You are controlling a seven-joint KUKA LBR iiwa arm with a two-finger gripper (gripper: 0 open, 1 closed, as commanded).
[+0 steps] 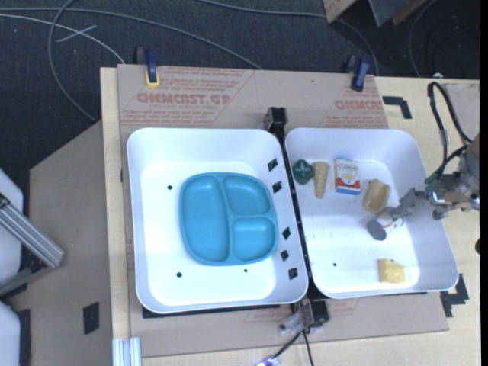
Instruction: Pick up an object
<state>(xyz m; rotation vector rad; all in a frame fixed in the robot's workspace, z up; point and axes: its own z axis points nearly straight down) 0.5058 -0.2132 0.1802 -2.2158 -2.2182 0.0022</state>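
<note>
The right bin (427, 277) holds several small objects. Along its far side lie a dark green piece (303, 171), a tan cone (320, 179) and a small white, red and blue box (347, 176). A tan bread-like piece (375, 196) lies to their right, and a yellow chunk (392, 271) sits near the front edge. My gripper (387, 219) comes in low over the bin from the right. Its grey tip is just below the bread-like piece, with a small red-and-white thing (393, 219) beside it. Nothing is visibly lifted.
The left bin (152, 227) holds a blue divided plate (228, 218). A black divider with clips (288, 204) runs between the bins. Cables (446, 128) hang at the right edge above the arm. Clamps (152, 65) hold the cardboard base at the back.
</note>
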